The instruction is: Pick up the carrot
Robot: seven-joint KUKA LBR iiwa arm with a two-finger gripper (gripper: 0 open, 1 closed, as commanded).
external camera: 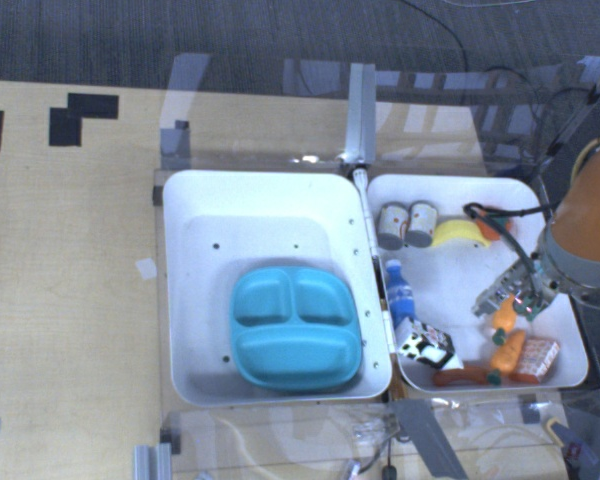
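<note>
Camera view, lower right: carrot (509, 351) lies in the right bin (450, 268) below the end effector (512, 298), beside a packet (540, 358) and sausage (463, 375); grip state unclear.

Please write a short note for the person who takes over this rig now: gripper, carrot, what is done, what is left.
Gripper: low in the right bin, directly over an orange item; whether it grips anything cannot be judged.
Carrot: lying near the bin's front right, beside a red packet.
Left bin holds a blue divided plate.
Done: arm has reached the carrot area.
Left: secure the carrot and lift it.
</note>
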